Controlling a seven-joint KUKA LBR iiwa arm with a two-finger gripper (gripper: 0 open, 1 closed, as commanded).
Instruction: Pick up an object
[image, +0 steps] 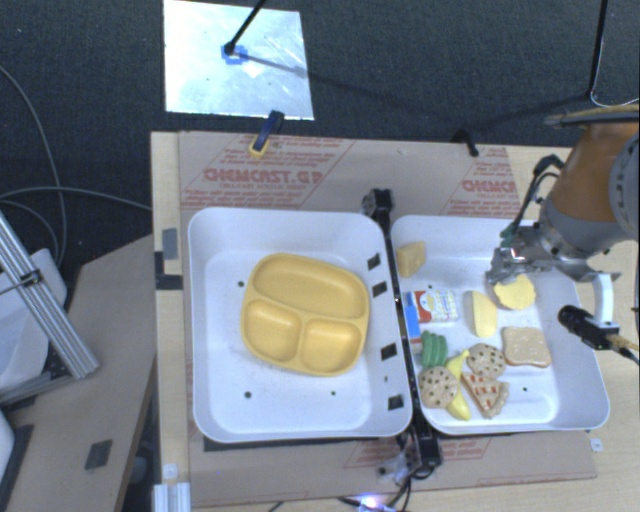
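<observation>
Left bin (215, 330) carried a yellow divided plate (304, 312) at its centre, clear of the work. Right bin (590, 400) held the toy food, crowded toward its near edge: cookies (438, 384), toast slice (525, 346). Gripper (508, 262) sat touching a yellow round piece (517, 293) near the far-right corner, likely the target; grip state unreadable.

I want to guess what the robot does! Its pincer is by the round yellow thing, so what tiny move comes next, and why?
Probably a short drop straight down. The pincer sits at the upper left edge of the round yellow toy food piece in the right bin, and nothing shows between its tips yet. Whether they're open is hard to tell.
</observation>
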